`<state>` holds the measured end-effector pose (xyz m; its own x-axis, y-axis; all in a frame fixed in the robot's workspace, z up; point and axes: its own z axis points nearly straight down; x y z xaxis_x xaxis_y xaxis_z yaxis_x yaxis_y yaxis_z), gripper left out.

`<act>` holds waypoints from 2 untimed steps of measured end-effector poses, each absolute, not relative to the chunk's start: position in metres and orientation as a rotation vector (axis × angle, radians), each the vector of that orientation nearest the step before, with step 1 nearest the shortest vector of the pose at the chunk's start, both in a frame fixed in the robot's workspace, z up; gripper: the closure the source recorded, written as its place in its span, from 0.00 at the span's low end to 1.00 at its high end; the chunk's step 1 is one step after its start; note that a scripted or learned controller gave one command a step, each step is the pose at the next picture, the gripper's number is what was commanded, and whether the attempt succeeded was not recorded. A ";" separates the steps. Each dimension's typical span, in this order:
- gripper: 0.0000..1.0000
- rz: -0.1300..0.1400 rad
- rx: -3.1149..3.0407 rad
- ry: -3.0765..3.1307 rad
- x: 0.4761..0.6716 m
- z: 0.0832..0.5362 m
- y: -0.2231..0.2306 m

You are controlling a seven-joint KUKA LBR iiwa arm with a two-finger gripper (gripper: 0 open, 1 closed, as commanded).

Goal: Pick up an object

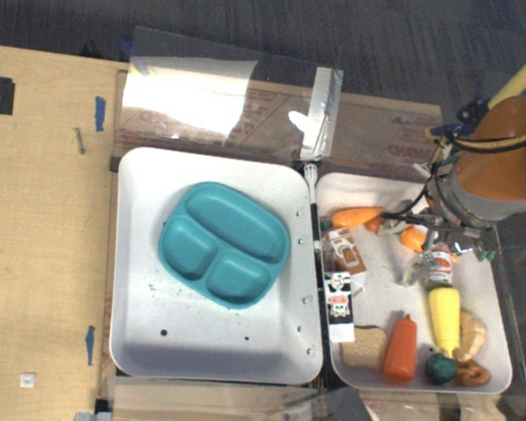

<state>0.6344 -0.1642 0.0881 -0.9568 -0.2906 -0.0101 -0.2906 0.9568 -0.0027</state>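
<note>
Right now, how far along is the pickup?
Done: the gripper is down in the right bin, among the toys near its top end. In hand: nothing I can confirm, since the view doesn't show a toy lifted or clamped. Left: the grab and lift; the mustard bottle and ketchup bottle lie on the floor.

**Even overhead light, with glare behind the bins**

You are looking at a brightly and evenly lit scene. Far left of the gripper (pixel 440 246), and beyond it, a clear plastic sheet (pixel 201 94) throws strong white glare. The left bin (pixel 128 322) shows soft, shallow shadows under the teal tray (pixel 225 242). Just around the gripper, small objects look slightly soft and grainy. The floor beyond is dim.
</note>
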 end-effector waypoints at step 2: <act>1.00 -0.004 -0.552 3.073 0.660 0.221 -0.095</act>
